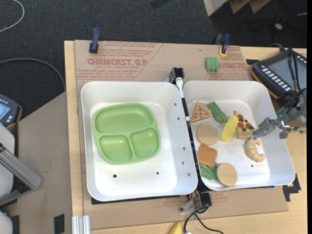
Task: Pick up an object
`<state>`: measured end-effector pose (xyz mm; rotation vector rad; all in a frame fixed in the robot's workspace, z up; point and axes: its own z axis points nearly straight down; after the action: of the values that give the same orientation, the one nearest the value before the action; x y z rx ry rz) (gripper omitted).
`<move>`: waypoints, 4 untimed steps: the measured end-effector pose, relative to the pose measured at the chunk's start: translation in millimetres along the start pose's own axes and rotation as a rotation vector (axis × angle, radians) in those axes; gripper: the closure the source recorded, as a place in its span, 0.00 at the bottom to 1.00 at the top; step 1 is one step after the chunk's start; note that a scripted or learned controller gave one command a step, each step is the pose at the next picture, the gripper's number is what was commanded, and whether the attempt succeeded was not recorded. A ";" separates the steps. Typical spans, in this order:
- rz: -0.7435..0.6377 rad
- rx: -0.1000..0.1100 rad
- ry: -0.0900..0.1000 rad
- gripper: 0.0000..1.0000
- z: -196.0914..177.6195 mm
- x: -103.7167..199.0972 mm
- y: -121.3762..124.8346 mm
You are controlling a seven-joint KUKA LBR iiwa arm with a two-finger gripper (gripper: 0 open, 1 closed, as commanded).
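A divided plate (127,132) lies in the left bin (92,174); food pieces fill the right bin (278,167).

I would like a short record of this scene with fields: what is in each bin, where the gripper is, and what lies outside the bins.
left bin: one green divided plate, three compartments
right bin: toy foods: pizza slice, corn cob, croissant, two round tan pieces, an orange piece, green pieces
gripper: over the right bin's right side, just above the croissant, nothing seen between its fingers
outside bins: small green object on the board behind the right bin
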<state>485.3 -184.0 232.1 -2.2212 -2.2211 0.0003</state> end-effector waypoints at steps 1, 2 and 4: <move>-0.004 0.010 0.005 0.00 109.2 49.0 14.0; -0.005 -0.002 -0.001 0.00 133.3 92.8 55.9; -0.009 0.002 0.004 0.00 47.8 206.5 -6.5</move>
<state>478.9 22.4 184.3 -2.2081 -2.2280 -0.0024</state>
